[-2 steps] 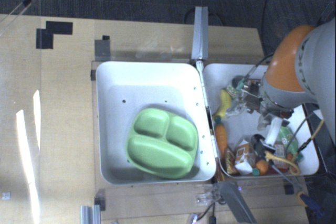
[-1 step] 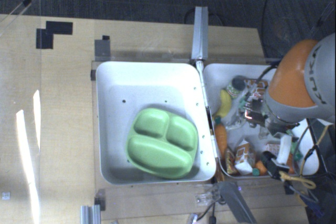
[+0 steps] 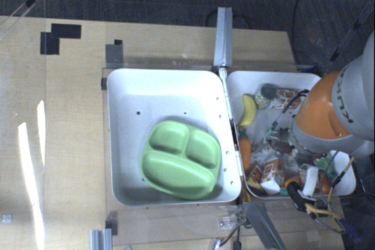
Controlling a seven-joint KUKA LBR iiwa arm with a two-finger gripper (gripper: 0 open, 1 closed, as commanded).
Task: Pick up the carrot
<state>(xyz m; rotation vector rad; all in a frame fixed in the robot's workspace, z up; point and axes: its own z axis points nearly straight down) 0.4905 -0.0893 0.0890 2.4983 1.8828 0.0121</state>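
One carrot [image 3: 245, 153] against right bin's [image 3: 275, 75] left wall, below banana [image 3: 248, 110]. Likely light, stiff, smooth; best pinched across its middle. Gripper [image 3: 280, 139] above clutter, grip state impossible to tell.

The wooden bench [image 3: 70, 143] bears two white bins [image 3: 123, 143] side by side.
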